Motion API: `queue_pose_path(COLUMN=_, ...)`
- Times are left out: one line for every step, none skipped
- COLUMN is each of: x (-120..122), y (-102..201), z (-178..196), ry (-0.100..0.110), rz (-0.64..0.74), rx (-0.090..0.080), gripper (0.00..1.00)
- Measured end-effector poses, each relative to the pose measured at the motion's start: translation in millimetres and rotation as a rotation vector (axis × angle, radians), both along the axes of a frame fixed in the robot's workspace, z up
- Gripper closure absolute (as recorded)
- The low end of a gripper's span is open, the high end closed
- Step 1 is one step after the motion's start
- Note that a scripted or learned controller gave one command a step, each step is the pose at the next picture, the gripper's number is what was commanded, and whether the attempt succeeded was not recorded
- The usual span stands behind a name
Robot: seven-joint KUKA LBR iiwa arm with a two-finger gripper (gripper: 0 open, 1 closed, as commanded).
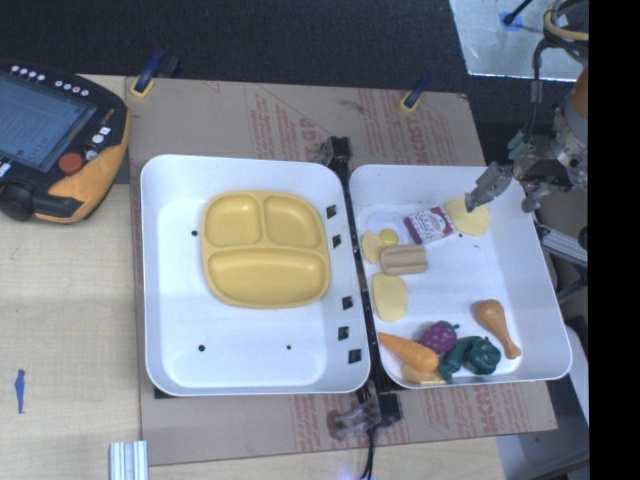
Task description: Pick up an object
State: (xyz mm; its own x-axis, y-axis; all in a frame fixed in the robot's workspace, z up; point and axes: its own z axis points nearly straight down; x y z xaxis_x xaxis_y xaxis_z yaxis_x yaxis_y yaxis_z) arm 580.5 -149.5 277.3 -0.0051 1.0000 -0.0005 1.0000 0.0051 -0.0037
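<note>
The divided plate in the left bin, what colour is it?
Yellow: the divided plate, seen in the camera view.

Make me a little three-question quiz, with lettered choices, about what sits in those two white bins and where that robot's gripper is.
1. Where is the yellow divided plate?
A. in the left bin
B. in the right bin
C. on the bare bench

2. What colour is the carrot?
A. blue
B. orange
C. white

3. Over what is the gripper?
A. the left bin
B. the tablet
C. the right bin's far right corner

Answers:
1 A, the plate lies in the left bin.
2 B, it is orange, lying at the near edge of the right bin.
3 C, the gripper is above that corner, next to a pale yellow disc.
</note>
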Motion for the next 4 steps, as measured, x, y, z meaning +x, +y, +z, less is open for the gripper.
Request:
queue_pose_path(x=76, y=-4, z=-116, ry=0.005, rz=0.005, rx=0.000, gripper=0.00)
queue_pose_path(x=5, y=-1, z=-159, ry=0.010, rz=-0.002, rx=0.002, gripper=0.00)
queue_pose_path(x=-100, y=-67, z=-188, ry=0.010, rz=-0.011, rx=0.002, gripper=0.00)
queue_pose_path(x=-94, y=-64, z=-175, ry=0.001, rz=0.001, rx=0.000, gripper=1.00)
